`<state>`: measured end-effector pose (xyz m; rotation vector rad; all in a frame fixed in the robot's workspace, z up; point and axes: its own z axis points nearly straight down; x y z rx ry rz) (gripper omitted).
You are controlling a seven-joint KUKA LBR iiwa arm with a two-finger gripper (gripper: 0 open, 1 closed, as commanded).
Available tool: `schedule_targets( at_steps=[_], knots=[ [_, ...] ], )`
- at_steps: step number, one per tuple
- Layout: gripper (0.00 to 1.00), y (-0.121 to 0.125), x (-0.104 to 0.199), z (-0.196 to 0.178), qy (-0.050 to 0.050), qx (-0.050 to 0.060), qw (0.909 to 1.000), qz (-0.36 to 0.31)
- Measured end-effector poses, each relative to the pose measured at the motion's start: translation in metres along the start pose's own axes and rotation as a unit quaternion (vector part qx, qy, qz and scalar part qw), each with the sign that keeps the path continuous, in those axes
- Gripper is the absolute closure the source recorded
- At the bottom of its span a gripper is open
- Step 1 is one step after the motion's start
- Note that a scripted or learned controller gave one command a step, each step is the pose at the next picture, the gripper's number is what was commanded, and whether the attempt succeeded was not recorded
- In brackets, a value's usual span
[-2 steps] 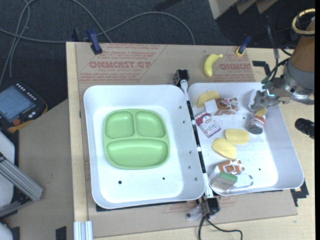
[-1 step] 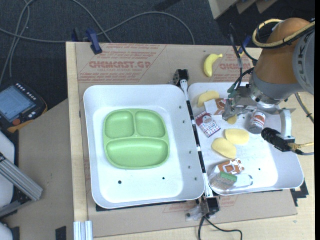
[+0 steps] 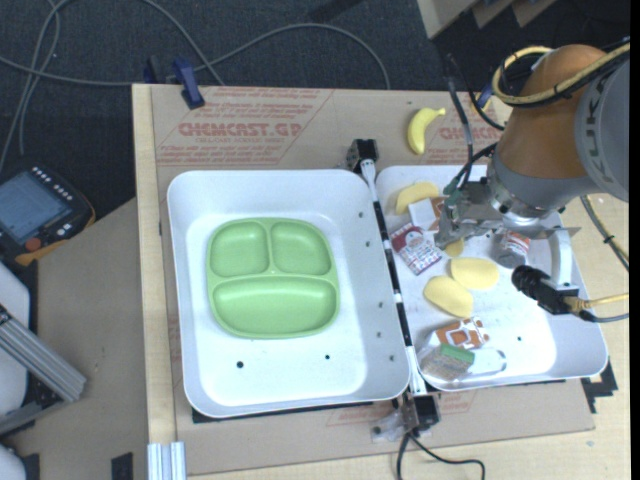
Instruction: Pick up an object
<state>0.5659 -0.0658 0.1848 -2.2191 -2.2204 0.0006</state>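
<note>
Overhead, glossy three-compartment green tray (image 3: 271, 277)

Divided plate (image 3: 272, 276) in left bin (image 3: 190, 203)

Green three-compartment plastic plate (image 3: 272, 277) centred in left white bin (image 3: 190, 208); right of that plate, two-finger gripper (image 3: 447, 230) low among yellow pieces (image 3: 460, 283).

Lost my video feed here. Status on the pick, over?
Hand low in right bin, fingers not readable. Nothing seen in its grasp. Yellow pieces and packets crowd close beside it. Green tray sits alone in left bin.
</note>
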Motion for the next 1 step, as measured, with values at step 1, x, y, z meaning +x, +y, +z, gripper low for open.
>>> schedule_targets(
  at_steps=[1],
  knots=[
    [1.0, -0.0025, 0.0436, -0.0224, -0.001, -0.002, 1.0, -0.001]
  ],
)
